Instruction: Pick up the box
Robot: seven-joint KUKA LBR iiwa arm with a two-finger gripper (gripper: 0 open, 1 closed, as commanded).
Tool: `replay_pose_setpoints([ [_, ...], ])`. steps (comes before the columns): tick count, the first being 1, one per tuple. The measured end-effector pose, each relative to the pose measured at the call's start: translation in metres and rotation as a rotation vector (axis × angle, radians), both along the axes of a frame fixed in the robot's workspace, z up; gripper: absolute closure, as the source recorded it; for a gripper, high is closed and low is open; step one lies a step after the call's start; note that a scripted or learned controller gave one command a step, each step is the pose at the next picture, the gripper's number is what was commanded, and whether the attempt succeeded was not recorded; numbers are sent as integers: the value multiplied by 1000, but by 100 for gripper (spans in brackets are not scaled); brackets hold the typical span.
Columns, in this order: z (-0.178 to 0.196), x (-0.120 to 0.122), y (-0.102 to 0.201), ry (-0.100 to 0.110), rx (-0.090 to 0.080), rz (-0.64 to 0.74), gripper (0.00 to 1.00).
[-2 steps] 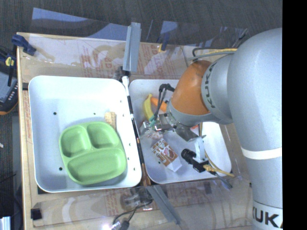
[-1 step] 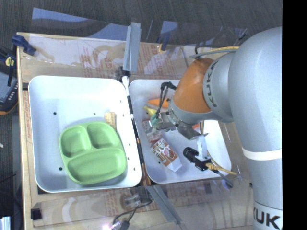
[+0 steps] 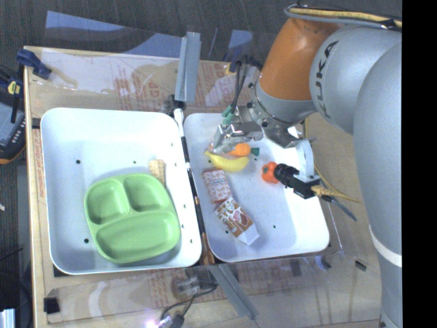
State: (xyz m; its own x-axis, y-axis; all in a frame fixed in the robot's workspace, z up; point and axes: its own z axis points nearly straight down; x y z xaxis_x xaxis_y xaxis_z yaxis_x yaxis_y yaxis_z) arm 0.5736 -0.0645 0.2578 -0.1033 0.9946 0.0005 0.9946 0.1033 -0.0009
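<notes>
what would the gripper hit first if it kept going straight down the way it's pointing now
Most likely the banana, perhaps with the small carrot beside it: the gripper points down just above them in the right bin. Depth is hard to judge. The box lies nearer the camera, out of that line.

A dark grey carpeted floor point(image 3: 136, 5) runs across twelve o'clock, beyond the wooden worktop point(image 3: 102, 80). Clear plastic sheeting point(image 3: 89, 43) with red print lies over the worktop's far edge. At nine o'clock sits a black and yellow device point(image 3: 10, 125).
</notes>
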Motion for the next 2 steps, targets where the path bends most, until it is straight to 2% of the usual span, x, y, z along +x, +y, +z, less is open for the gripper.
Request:
replay_pose_setpoints([
  [1, 0, 0, 0, 1, 0, 0, 0],
  [2, -93, -2, -30, 5, 0, 24, 0],
])
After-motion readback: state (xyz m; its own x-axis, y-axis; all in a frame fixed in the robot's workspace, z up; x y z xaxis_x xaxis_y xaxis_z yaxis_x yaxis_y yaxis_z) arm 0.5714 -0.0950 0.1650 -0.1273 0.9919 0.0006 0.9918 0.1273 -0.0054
